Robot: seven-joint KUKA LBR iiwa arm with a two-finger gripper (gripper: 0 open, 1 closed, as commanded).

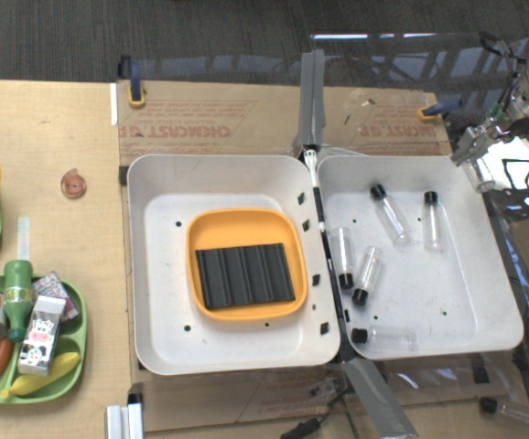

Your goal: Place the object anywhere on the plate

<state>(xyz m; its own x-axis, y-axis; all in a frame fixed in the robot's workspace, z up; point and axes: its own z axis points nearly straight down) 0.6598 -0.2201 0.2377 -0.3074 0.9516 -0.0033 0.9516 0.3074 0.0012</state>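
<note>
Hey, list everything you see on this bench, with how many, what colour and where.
Bins: two, white, side by side.
Plate: one, orange, left bin.
Ridged insert: one, dark grey, on the plate.
Vials: five, clear with black caps, right bin.
Green tray: one, lower left, holding toy food.
Toy bottle: one, green, on that tray.
Small round piece: one, pink, on the wood left of the bins.
Clamps: two, blue and yellow, on the cardboard behind the bins.
Pincer: one, grey, above the right bin's far right corner.
</note>
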